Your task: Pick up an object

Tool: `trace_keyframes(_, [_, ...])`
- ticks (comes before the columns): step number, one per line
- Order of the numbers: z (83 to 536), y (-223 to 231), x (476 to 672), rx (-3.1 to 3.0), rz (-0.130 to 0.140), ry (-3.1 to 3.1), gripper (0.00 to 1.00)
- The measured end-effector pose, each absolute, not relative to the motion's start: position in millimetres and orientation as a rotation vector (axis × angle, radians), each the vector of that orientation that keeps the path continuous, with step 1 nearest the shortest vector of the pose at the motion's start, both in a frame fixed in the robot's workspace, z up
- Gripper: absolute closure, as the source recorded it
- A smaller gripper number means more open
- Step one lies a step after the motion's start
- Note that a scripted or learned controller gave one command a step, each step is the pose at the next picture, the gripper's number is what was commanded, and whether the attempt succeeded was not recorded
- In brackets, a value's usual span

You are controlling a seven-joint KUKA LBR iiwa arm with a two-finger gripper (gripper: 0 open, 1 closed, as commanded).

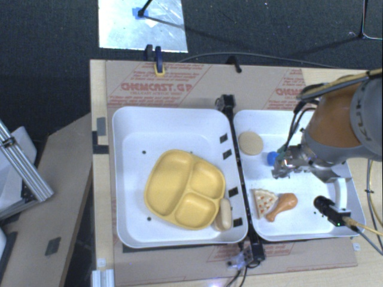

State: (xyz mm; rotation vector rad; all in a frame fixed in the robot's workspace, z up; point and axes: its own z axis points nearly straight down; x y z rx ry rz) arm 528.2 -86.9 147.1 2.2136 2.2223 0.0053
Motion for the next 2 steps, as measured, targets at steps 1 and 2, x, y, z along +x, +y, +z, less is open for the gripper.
trace_keyframes(1, [206, -81, 536.7, 2.212, 0.007, 2.223, 1.0])
trace_keyframes(2, [243, -81, 538.3, 2.213, 0.006, 2.223, 1.0])
